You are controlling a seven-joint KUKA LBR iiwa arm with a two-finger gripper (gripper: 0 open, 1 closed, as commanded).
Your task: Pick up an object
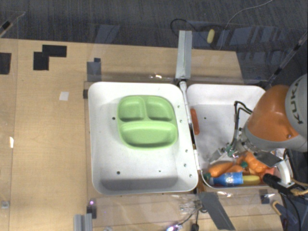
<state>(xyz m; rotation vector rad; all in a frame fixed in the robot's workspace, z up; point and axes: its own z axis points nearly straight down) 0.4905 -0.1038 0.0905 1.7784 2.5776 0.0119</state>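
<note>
My gripper point(233, 152) reaches down into the right bin point(216, 100), near its front half, under the orange wrist band point(270, 119). Just below it lies a heap of small objects: an orange carrot-like piece point(221, 168), a blue can point(229, 179), a yellow piece point(251, 179) and another orange piece point(255, 164). The gripper's tip sits right above the heap's top edge. A thin reddish-orange stick point(194, 121) lies along the bin's left wall, apart from the gripper.
The left bin point(103, 129) holds a green divided plate point(146, 121). A metal divider post point(183, 57) stands between the bins at the back. Cables hang beside the arm at the right.
</note>
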